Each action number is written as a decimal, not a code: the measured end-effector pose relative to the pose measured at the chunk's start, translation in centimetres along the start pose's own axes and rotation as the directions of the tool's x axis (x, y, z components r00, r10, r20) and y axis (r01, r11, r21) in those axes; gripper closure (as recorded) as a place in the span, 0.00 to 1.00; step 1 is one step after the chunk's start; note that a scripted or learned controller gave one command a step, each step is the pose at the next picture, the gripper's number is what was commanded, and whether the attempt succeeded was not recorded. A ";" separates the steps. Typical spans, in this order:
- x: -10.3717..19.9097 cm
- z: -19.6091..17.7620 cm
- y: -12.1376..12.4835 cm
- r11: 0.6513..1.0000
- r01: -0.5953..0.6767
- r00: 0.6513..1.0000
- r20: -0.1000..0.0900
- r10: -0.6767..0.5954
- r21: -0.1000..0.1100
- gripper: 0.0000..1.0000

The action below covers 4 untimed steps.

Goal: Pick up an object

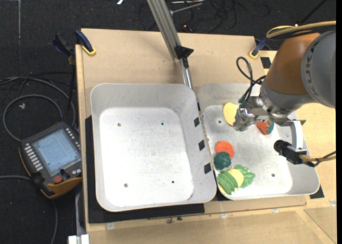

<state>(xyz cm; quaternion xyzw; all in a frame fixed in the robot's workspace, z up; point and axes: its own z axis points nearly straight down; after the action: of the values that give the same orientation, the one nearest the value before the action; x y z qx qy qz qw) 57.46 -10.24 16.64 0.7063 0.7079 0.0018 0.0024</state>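
Reaching in from the right, the grey arm with its orange band hangs over the right bin, gripper down low near the bin's upper left part. Gripper state: cannot tell, too small and partly hidden by the wrist above it.

Right bin contents, quick list:
- pale yellow object, just left of the gripper, touching or nearly touching it (hard to separate the two).
- red-orange object with a bit of green, just right of the gripper, tucked under the wrist, partly hidden.
- orange ball-like object, below the gripper, near the bin's left wall.
- dark green object, directly under the orange one, touching it.
- light green and yellow object, leafy-looking, at the lower left of the bin, just beneath the dark green one.
- black knob-like part on the right side, belongs to the arm's hardware, with a white bracket beside it.

Left bin sits beside the right one, their inner edges overlapping along the middle. Both rest on a tan wooden bench.

Off the bench: a handheld control pad with a screen lies on the dark floor at left, cables around it. A slanted metal pole comes down from the top and ends between the bins.
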 end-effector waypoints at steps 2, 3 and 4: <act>-0.9 -10.6 0.6 1.000 0.001 1.000 0.000 -0.001 0.000 1.00; 4.2 -10.4 2.1 1.000 0.005 1.000 -0.001 -0.005 0.004 1.00; 8.8 -9.8 1.7 1.000 0.005 1.000 -0.002 -0.005 0.007 1.00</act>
<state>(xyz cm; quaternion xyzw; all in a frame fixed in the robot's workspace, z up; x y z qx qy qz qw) 59.03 -1.47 26.49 0.7046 0.7096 0.0000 -0.0007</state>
